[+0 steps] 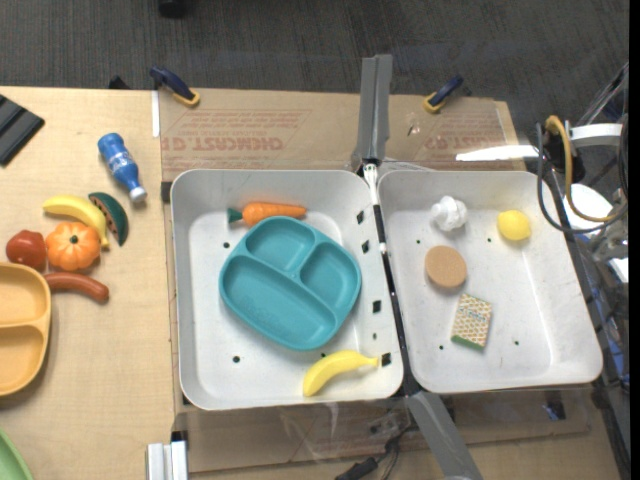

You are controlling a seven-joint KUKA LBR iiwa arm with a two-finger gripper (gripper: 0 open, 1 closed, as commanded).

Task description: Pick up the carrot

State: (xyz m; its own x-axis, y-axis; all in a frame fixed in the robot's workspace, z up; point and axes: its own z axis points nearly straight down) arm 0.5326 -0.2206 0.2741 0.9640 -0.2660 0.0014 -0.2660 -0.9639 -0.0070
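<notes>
Orange plastic carrot (272, 211) lies near the far edge of the left shallow white bin (190, 298), touching the teal 3-compartment plate (290, 283). Claw state: cannot tell. Step: approach not begun. Next move requires descent over the carrot, clear of the plate rim.

light is even and bright, falling from overhead, so shadows are short and soft: a thin dark edge lies under the teal plate (290, 281) and the banana (337, 372). both white bins (192, 298) glow pale with mild glare along their rims. the focus is slightly soft overall, and the dark floor (300, 18) at the top looks grainy and dim.
</notes>
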